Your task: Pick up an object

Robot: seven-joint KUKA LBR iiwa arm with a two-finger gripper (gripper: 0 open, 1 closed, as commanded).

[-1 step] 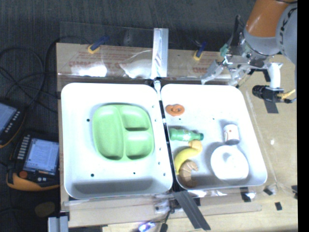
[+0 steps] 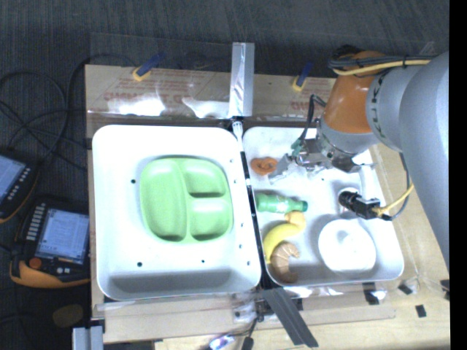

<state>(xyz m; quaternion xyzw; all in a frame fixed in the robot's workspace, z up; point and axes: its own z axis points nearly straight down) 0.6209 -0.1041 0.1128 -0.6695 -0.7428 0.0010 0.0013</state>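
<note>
Gripper (image 2: 292,159) low at 12 o'clock in right white bin (image 2: 390,265), opening can't be told | nearest target: small orange round toy (image 2: 262,166) at its 9 o'clock, touching perhaps | likely light, hard, slippery; pinch across its middle | green bottle (image 2: 279,204) at 6 o'clock.

No legible text — only blurred reddish print on the cardboard (image 2: 146,93).

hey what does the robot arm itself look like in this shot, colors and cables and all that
The arm is a thick, rounded grey body with an orange band above the wrist. Yellow and black cables loop across the top of the orange section, and another yellow and black cable trails down to a black connector. The gripper is a small metallic assembly with dark parts.
</note>
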